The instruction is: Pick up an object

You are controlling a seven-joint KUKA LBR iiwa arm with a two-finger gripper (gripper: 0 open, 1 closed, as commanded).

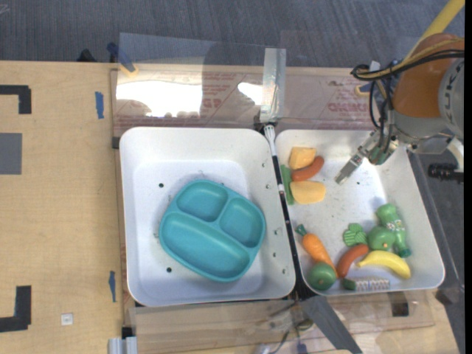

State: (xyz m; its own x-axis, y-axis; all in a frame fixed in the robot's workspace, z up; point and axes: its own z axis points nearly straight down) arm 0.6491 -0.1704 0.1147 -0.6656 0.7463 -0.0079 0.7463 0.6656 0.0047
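The gripper (346, 174) hangs over the upper part of the right bin (420, 198), its slim fingers pointing down and to the left, and nothing is between them; whether they are spread or pressed together I cannot tell from this slant.

Nearest to it lie 3 toy foods by the divider: an orange wedge (302, 157), a red sausage (309, 169) and a yellow piece (308, 192), touching each other. They look like light, stiff, smooth plastic, so I think they may slip; the sausage is narrow and should be taken across its short width.

Lower in the bin are a carrot (316, 247), a green ball (321, 275), a banana (385, 262) and green figures (386, 231), crowded together.

The bare floor between the 2 groups gives room to descend. The divider wall stands just beside the 3 pieces, which leaves little room for a finger on that side. The left bin (140, 198) holds a teal tray (212, 229).
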